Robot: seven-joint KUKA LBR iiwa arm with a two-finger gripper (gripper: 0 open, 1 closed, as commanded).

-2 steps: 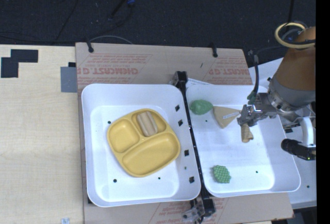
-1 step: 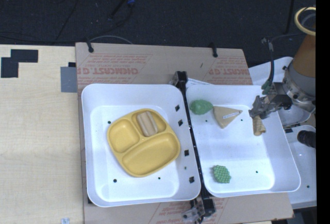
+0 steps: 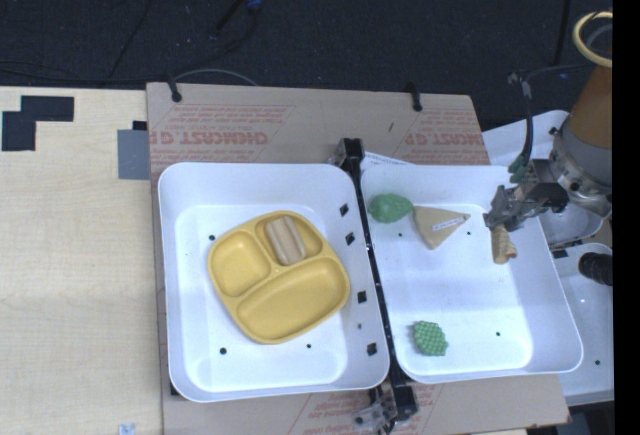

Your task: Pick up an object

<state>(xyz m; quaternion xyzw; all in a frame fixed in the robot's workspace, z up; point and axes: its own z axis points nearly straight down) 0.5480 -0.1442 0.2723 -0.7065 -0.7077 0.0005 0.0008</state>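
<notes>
White plastic forms both shallow bins, set side by side on a brown cardboard sheet (image 3: 300, 128) and meeting at a dark clipped seam in the middle; the left bin (image 3: 185, 323) holds a yellow three-compartment tray (image 3: 278, 295) turned at an angle, with a pale tan roll (image 3: 289, 240) lying in its far right compartment and bare white floor showing all round the tray; the right bin (image 3: 540, 323) holds a smooth green rounded lump (image 3: 389, 208) close to the seam at the far side, a tan wedge-shaped piece (image 3: 438, 224) just right of it, and a knobbly green ball (image 3: 430, 338) nearer, well apart from both; the middle floor lies open; the grey two-finger gripper (image 3: 503, 223) hangs over the bin's far right edge, a small tan stub (image 3: 501, 246) directly beneath its tips; whether the fingers grip it I cannot tell.
</notes>
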